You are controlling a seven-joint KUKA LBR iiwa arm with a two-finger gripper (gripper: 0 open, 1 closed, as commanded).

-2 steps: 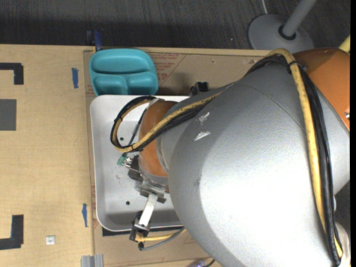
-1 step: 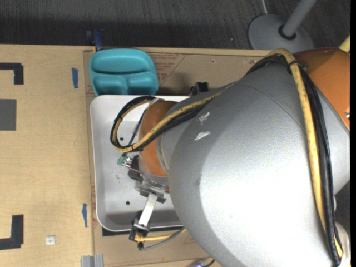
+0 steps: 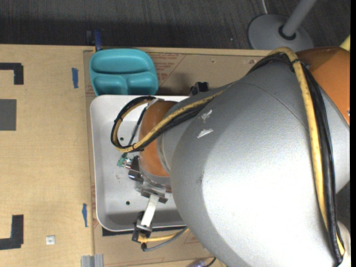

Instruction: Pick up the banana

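Where the arm reaches in from the right, its grey bulk covers most of the right half of the camera view and hangs over a white bin. The orange band above the wrist sits over the bin's middle. Below it the hand points down toward the bin floor, near the lower rim. From this angle I cannot tell whether the hand is open or closed, or whether it has hold of anything. Where the banana lies I cannot tell either. A small dark speck lies on the bare left part of the bin floor. Outside the bin, just beside its far rim, lies a teal tray. The brown worktop bears blue tape marks and black tape marks on its left part. A grey stand base rests on the dark floor beyond the worktop.
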